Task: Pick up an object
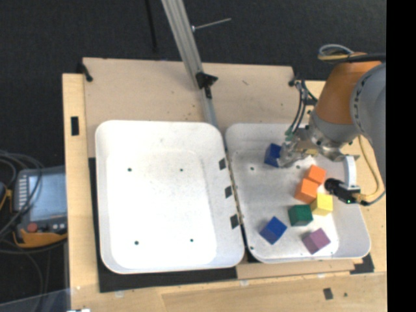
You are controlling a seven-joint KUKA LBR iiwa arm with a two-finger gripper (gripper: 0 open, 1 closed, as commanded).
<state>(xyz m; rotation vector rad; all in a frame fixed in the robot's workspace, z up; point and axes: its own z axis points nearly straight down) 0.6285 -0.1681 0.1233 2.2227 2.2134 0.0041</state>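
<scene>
Seven small blocks lie in the right bin [260,252] on the worktop [149,90]; the left bin [104,194] adjoins it. The gripper [290,153] hangs low at the bin's upper part, just beside a blue block [272,154], apparently touching its right side. Whether the fingers stand wide or narrow cannot be told. A sound grasp would likely need the fingers centred astride the block before closing, clear of the orange block [316,174].

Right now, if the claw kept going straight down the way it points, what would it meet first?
Most likely the blue block at the top of the right bin: the claw sits right beside it, low over the bin. Depth is unclear from above, so it may land on the bin floor instead.
</scene>
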